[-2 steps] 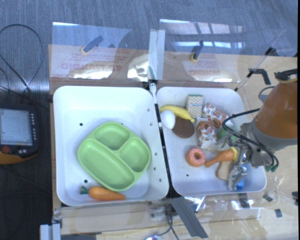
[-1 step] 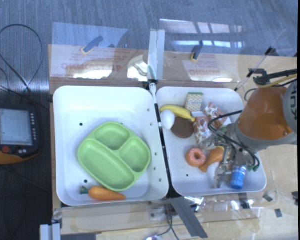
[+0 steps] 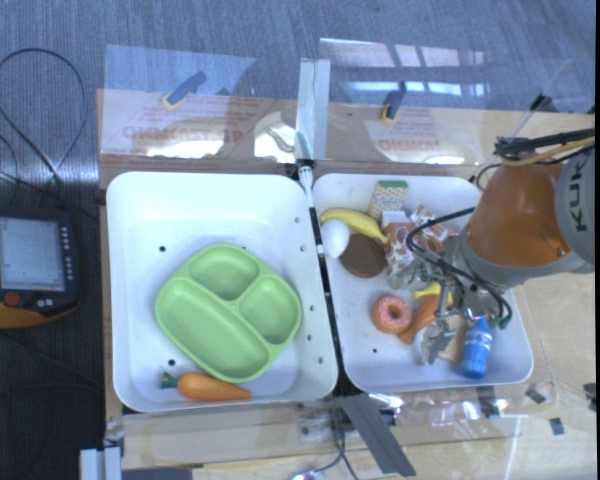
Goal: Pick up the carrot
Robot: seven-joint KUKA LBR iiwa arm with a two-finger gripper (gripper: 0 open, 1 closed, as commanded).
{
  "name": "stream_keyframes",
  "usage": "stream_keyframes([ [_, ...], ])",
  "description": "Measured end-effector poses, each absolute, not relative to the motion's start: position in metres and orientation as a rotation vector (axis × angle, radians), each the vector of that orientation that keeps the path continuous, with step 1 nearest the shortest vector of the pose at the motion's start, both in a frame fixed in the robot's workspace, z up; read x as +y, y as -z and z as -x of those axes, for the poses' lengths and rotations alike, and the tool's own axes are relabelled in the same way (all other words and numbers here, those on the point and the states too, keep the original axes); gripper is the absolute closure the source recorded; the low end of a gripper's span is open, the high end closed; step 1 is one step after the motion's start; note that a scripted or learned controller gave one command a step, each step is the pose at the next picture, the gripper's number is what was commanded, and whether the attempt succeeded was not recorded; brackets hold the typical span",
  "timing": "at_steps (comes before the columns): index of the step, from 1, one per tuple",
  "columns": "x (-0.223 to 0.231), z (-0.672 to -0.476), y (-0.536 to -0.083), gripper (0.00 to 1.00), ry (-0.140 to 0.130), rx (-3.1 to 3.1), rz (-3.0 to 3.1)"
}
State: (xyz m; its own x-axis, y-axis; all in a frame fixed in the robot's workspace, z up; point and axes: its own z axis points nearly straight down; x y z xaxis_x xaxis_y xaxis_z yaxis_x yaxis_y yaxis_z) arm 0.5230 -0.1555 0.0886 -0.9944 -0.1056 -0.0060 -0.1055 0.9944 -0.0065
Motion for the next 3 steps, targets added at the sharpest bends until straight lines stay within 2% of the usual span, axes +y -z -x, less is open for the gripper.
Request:
stream_keyframes([
  [1,-0.085,-0.500,-0.187,0.00,0.002,3.126,0.194],
  [2,-0.154,-0.506,-0.095,0.00,0.001,3.135,0.227],
  [3,-0.153,-0.532,-0.088,0.00,0.006,3.118,0.351],
])
